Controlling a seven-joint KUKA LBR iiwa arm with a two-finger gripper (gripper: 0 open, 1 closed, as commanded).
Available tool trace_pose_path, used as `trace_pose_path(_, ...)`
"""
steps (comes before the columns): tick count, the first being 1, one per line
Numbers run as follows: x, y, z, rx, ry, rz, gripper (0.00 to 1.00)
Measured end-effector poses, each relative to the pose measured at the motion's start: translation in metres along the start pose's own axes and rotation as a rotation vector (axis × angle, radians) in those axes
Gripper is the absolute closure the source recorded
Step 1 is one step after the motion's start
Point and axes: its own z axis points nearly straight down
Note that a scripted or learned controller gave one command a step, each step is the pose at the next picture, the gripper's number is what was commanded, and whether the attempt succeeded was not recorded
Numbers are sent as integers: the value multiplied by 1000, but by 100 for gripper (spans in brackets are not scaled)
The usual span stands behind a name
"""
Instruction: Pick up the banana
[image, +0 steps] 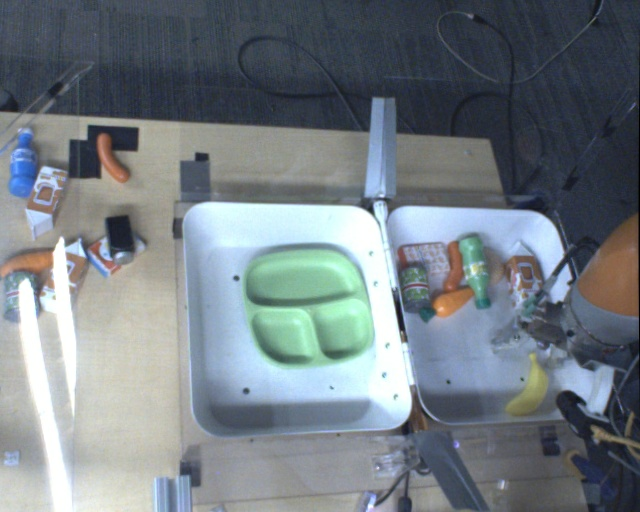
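The yellow banana (530, 388) lies in the right bin (460, 370), near its front right corner, curving up from the bin floor toward the wall. My gripper (520, 328) hangs just above and behind the banana, a short way to its upper left, below the arm's orange band (612, 268). Nothing is visibly held in it. The gripper's tip is small and partly lost against the bin's white floor.
Along the right bin's back lie a green bottle (473, 268), an orange carrot (452, 300), a can (415, 287), a snack packet (424, 252) and a carton (521, 274). The left bin (210, 380) holds a green divided tray (305, 305). Loose items lie on the bench at the far left.
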Motion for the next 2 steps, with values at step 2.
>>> trace_pose_path(2,35,19,-108,3,-3,75,100)
